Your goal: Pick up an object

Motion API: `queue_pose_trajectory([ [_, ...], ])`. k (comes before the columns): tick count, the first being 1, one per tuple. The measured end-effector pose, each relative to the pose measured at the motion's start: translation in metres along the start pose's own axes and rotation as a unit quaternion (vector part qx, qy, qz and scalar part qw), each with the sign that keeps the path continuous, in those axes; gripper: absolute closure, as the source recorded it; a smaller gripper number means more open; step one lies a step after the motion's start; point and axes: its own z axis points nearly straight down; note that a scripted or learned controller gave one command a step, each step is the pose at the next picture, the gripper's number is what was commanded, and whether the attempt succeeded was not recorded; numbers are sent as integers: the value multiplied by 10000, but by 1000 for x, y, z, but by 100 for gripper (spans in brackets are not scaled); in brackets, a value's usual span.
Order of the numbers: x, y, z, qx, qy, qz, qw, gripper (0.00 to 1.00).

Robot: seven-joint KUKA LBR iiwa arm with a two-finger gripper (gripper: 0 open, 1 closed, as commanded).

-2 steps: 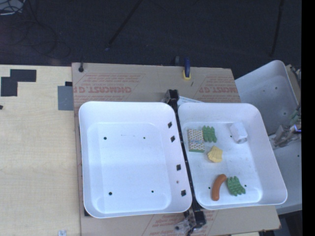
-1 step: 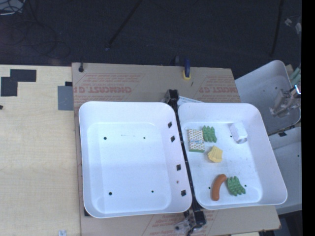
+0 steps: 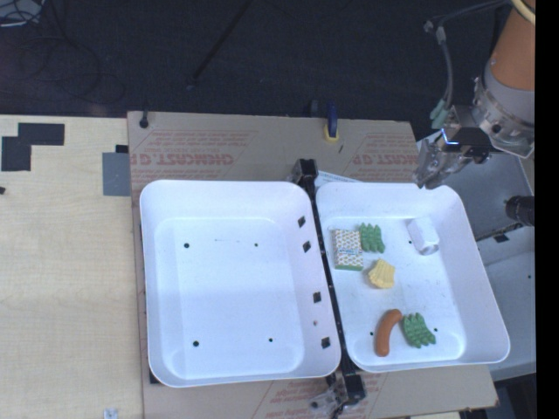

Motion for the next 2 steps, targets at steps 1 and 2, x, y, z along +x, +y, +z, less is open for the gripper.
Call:
queue_pose_trajectory([
  [1,-19,-88,42,20,2,29,10000,100],
  [2,49,-65,-73,-60,1,-13,10000,100],
])
